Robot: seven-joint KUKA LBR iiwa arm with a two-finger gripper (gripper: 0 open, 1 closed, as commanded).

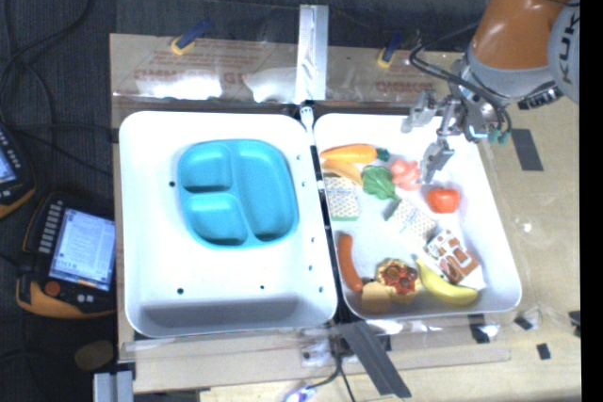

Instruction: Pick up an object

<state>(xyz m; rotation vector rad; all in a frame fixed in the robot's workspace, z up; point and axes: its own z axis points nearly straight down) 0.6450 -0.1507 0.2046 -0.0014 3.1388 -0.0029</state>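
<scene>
The right bin [499, 231] holds several toy foods. Among them are an orange and yellow carrot-like piece [349, 155], a green broccoli [379, 182], a pink piece [405, 171] and a red tomato [443, 199]. A banana [447, 287], a small pizza [397, 276] and a brown sausage [348, 261] also lie there. My gripper [435, 163] hangs over the bin's far part, just right of the pink piece and above the tomato. I see nothing held in it.
A blue three-compartment plate [236, 190] lies in the left bin [151, 297]. A checked cracker [341, 200], a speckled white packet [411, 219] and a red-and-white carton [450, 255] crowd the right bin. A metal divider [312, 52] stands behind the bins.
</scene>
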